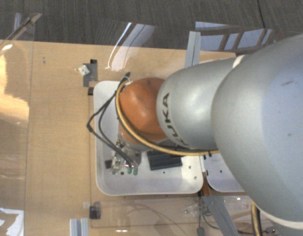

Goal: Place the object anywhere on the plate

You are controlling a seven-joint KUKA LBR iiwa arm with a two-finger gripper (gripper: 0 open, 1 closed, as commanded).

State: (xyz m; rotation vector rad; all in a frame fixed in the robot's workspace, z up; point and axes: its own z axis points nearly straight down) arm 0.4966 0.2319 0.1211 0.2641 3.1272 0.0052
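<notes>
Camera view looks down on a light wooden table [53, 132] that carries two shallow white bins. The grey arm [230, 117] comes in from the right and covers a large part of the left bin [141, 183]; its orange band [139, 107] sits above the wrist, and black cables [100, 119] loop out on the left side of it. Below the band, the end of the arm with the fingers [123, 165] hangs over the lower left part of the left bin, but this part is small and blurred, so I cannot tell how far the fingers are apart or if something is between them. A dark rectangular object [165, 160] lies on the bin floor just beside the fingers, to their right, partly under the arm; I cannot tell if it touches them. From the right bin [223, 181] a corner shows under the arm. I cannot make out a plate under the arm.
</notes>
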